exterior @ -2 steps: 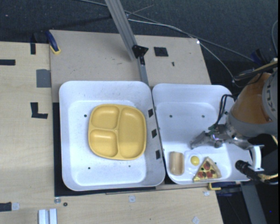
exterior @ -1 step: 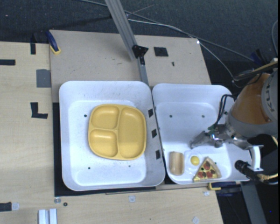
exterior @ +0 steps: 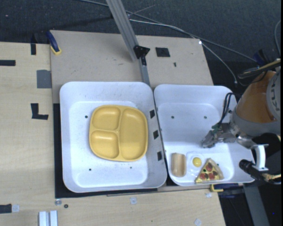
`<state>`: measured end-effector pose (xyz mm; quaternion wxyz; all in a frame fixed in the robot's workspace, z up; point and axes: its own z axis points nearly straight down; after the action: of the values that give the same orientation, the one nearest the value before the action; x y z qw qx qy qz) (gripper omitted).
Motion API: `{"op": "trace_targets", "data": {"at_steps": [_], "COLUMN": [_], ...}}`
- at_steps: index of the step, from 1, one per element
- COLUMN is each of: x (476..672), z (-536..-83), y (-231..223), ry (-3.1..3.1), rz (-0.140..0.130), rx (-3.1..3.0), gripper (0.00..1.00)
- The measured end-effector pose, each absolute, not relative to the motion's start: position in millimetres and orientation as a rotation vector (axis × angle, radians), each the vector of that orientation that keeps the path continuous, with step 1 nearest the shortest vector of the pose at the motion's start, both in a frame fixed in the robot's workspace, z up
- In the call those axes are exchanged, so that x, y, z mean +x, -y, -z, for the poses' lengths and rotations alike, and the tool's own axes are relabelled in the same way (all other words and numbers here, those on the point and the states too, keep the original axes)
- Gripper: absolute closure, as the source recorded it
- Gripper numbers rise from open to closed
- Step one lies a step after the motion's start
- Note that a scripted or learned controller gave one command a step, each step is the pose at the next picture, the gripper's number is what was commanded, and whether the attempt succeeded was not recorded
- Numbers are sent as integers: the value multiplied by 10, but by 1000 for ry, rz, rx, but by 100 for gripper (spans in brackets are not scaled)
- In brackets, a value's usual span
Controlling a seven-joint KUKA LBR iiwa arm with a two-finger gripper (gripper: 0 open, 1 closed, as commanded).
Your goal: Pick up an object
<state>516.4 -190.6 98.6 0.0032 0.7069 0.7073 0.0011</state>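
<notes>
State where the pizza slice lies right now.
The pizza slice lies in the right bin's near right corner, beside the fried egg, below the gripper.

Both bins, the left bin [exterior: 75, 140] and the right bin [exterior: 188, 107], are white. The divided plate [exterior: 118, 133] is plain yellow, the toy pizza slice [exterior: 209, 171] is tan with red spots, and the small cup [exterior: 178, 164] is light brown. The arm [exterior: 257, 102] is grey with an orange band.

yellow divided plate [exterior: 118, 133] (three compartments), in left white bin [exterior: 70, 126]
</notes>
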Motion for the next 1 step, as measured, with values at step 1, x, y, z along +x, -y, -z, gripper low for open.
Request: {"op": "trace_targets", "data": {"at_steps": [1], "x": [5076], "z": [-1467], "y": [1928], "ry": [-2220], "rz": [-1], "rx": [2220], "gripper": [100]}}
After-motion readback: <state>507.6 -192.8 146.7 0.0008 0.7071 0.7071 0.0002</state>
